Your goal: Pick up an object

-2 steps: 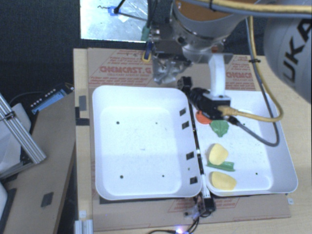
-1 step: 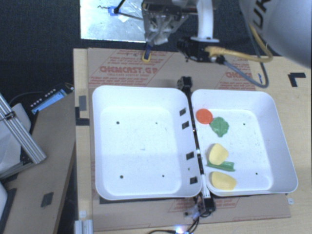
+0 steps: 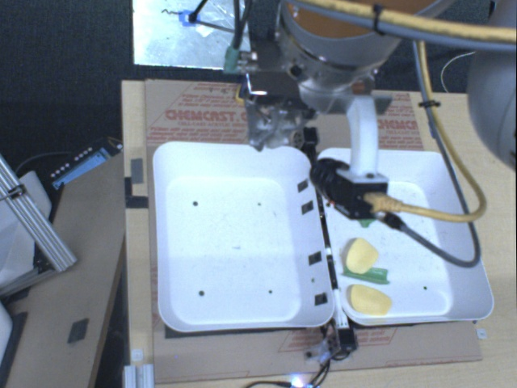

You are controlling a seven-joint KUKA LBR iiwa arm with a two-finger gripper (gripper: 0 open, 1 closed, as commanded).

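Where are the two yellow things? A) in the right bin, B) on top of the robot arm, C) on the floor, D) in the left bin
A: both yellow objects lie in the right bin near its front left corner, with a green piece between them.

A robotics lab or test cell: two shallow white bins (image 3: 234,241) sit side by side on printed cardboard (image 3: 202,111) over a plain worktop (image 3: 89,297), cables (image 3: 436,212) trail from a big industrial arm (image 3: 355,23), and aluminium framing (image 3: 32,225) stands on dark carpet (image 3: 65,55).
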